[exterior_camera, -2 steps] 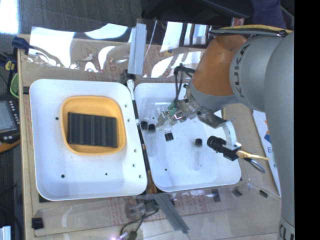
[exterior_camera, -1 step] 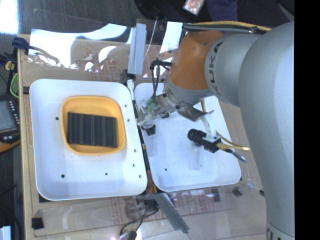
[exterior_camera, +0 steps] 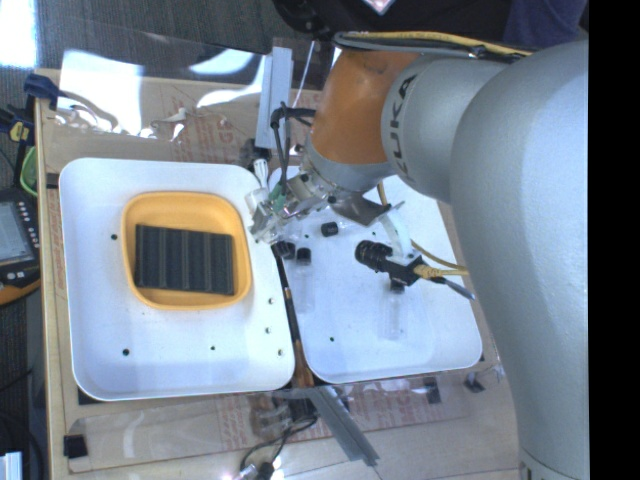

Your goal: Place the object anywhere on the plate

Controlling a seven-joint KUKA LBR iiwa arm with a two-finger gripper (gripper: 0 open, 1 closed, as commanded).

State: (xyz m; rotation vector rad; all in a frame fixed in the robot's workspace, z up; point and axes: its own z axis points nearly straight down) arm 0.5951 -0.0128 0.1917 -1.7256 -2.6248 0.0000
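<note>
A wooden desk (exterior_camera: 150, 438) bears two white bins (exterior_camera: 170, 358). A yellow plate (exterior_camera: 185, 213) sits at left. The tool (exterior_camera: 272, 208) hovers at centre, grip state unclear.

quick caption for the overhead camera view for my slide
Grey arm's hand hovers at the seam between two white bins, beside a yellow plate carrying a dark ridged block in the left bin.

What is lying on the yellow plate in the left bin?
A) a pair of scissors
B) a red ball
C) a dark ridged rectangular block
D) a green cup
C: the yellow plate in the left bin carries a dark rectangular block with parallel ridges running across it, lying flat within the plate's rim.
</note>
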